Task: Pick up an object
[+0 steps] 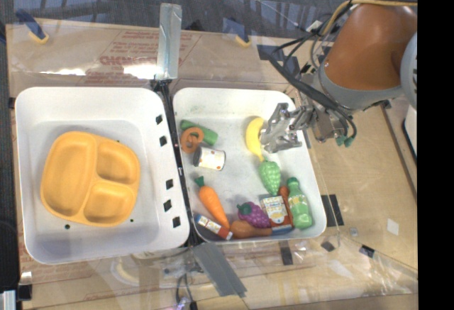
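Right bin [234, 99]: banana [254, 135] just left of fingers [273, 133].

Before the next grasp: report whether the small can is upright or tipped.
Tipped: the can lies on its side in the right bin, one round end facing left.

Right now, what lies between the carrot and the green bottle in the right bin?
In the camera view, purple grapes and a small juice carton lie between the carrot and the green bottle.

Bench [92, 53] — plastic-covered, two white bins [28, 181] side by side
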You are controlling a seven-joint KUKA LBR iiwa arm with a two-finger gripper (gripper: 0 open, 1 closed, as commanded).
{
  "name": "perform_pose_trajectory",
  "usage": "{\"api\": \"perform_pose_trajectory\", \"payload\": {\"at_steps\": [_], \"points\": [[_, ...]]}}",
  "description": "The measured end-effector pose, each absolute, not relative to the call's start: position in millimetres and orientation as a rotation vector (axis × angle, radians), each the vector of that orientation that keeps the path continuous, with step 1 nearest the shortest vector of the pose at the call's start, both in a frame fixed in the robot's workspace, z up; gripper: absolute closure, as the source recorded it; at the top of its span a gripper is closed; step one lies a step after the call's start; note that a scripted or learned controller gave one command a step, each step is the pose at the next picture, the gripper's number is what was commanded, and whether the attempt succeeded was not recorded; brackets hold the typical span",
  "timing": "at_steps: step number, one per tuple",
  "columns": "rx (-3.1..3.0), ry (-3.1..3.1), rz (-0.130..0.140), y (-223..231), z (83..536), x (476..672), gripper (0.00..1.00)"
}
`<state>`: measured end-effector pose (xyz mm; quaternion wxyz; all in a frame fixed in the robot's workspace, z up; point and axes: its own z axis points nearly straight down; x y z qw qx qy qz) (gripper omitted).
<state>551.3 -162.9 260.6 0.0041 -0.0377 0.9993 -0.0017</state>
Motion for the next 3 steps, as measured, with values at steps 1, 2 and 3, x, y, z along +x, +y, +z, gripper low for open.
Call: {"api": "perform_pose_trajectory", "payload": {"at_steps": [1, 2, 3], "points": [[-0.295, 3.133, 0.005, -128, 159, 581.4, 1.00], [-0.692, 3.057, -0.005, -152, 248, 614.0, 1.00], [-0.292, 3.128, 0.000, -119, 210, 532.6, 1.00]]}}
